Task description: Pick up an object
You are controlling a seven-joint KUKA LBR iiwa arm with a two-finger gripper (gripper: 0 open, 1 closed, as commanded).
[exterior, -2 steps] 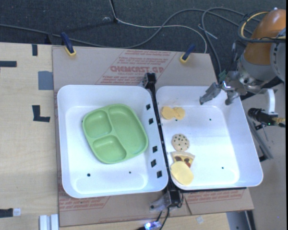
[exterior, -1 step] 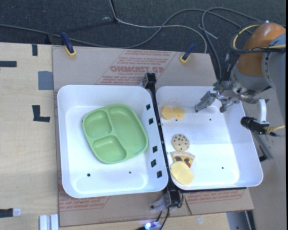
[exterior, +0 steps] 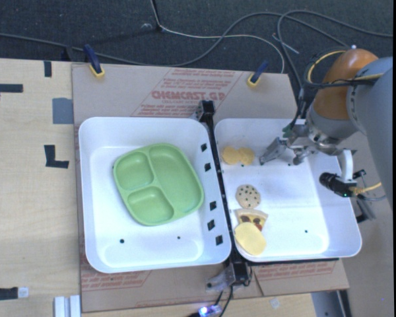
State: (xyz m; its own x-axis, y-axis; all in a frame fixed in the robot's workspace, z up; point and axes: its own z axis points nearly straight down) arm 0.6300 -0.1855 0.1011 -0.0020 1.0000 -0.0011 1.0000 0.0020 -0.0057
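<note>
The gripper (exterior: 277, 153) looks spread and empty, though its fingers are small here, low over the right bin (exterior: 317, 243) at centre right of the frame. Just left lies a yellow piece (exterior: 237, 155), the nearest target. Below sit a cookie (exterior: 248, 195) and more yellow food (exterior: 251, 238). Centre the jaws over the piece, descend squarely, then close.

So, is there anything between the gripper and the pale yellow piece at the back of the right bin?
Nothing visible stands between them. The gripper is over the right bin, just right of the yellow piece, with bare bin floor in the gap. The cookie lies nearer the front, off that line.
</note>
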